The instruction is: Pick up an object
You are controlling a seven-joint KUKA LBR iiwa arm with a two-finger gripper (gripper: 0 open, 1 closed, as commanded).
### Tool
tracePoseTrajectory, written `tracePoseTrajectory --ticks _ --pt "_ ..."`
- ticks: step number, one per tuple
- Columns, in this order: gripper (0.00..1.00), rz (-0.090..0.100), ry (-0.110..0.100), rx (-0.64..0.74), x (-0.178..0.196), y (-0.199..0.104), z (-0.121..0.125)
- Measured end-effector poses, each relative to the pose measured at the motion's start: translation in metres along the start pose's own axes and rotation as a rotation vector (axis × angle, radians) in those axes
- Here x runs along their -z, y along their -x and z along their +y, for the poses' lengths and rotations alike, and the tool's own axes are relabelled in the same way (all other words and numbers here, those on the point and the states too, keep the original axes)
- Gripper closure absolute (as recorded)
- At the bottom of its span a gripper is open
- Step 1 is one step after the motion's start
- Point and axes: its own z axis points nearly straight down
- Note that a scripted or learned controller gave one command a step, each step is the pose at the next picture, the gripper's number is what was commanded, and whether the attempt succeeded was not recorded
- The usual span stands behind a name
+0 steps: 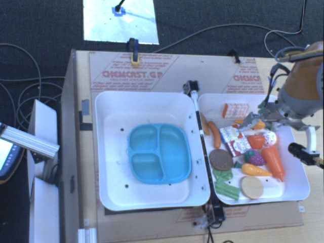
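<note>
We see the gripper (254, 119) low over the right bin (298, 186), at one o'clock from a red-and-white packet (234, 140); its grip we cannot tell.

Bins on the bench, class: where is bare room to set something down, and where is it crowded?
Free: the left bin floor around the blue divided plate, widest along its far and left walls. Crowded: the right bin, packed with toy food, the gripper over its far part.

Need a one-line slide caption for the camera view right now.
Arm's hand low over the toy food in the right bin; blue tray in the left bin.
</note>
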Motion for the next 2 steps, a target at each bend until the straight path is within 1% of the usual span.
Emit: tracePoseTrajectory --ticks 1,2 --pt "0.00 0.000 0.003 0.002 -0.068 -0.026 0.043" --pt "0.00 0.002 -0.030 -0.007 -0.074 -0.042 0.075"
